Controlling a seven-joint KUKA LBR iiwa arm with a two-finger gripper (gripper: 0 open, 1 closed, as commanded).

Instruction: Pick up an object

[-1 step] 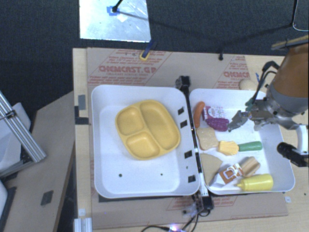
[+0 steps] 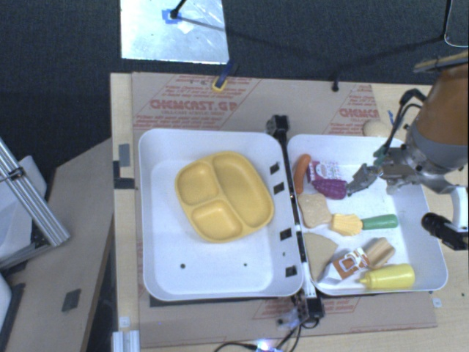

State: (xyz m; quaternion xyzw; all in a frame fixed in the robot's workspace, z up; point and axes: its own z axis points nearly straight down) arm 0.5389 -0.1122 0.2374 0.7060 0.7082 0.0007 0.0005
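Camera view, step in hand: the arm (image 2: 447, 116) is reaching in over the right bin (image 2: 440, 270), and I'm judging this as the approach, with nothing picked up yet.

Camera view, claw: the gripper (image 2: 364, 179) is hanging low over the upper part of the right bin; its dark fingers are looking slightly parted at the tips, and nothing is sitting between them.

Camera view, likeliest target: the purple toy piece (image 2: 331, 189) is lying just to the left of the claw tip and a touch below it, close beside it but seemingly not touching.

Camera view, how it looks: it is showing as a small, rounded, dark purple lump, lying partly over a white packet with red print (image 2: 322, 171).

Camera view, neighbours: an orange sausage (image 2: 301, 173) is lying further left of the claw, against the bin's left wall; a tan bread slice (image 2: 315, 211) is sitting below and left; a green-handled toy with a yellow head (image 2: 363, 223) is lying right below the claw; a yellow bottle (image 2: 387, 276) and a brown roll (image 2: 379, 251) are resting well below, at the bin's near edge.

Camera view, other bin: a yellow divided plate (image 2: 223, 195) is sitting far to the left of the claw.

Camera view, next move: I'm thinking the claw is needing to shift slightly left, drop, and close around the purple piece without snagging the packet under it.
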